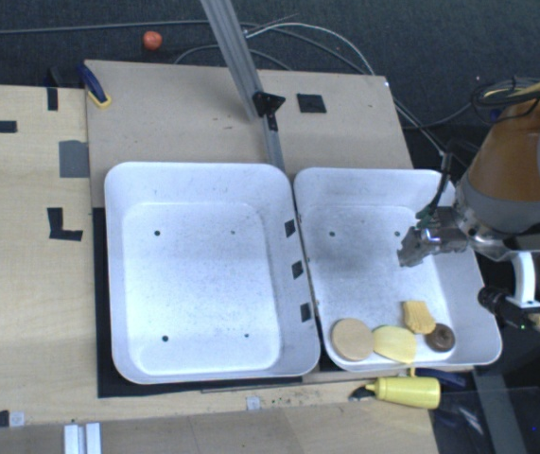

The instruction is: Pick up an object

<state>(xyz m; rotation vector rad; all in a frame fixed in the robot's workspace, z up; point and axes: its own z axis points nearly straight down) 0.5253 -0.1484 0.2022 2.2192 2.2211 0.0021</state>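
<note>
The candidate objects lie clustered in the near corner of the right bin (364, 192): a round tan disc (351, 338), a pale yellow piece (395, 343), a small orange-tan block (418, 316) and a dark brown round piece (441, 337), each touching or just beside its neighbour. We see a yellow-handled tool (407, 391) outside the bin, on the bench below its rim. The left bin (194, 183) adjoins on the other side. We judge the crowding the main hazard: a descent on one piece may nudge the others or wedge against the bin wall, so that nothing is taken. The gripper (411, 253) hangs above the right bin's floor, apart from the cluster, its arm (506, 173) entering from the right. We cannot tell how its jaws stand; nothing visible lies between them.
</note>
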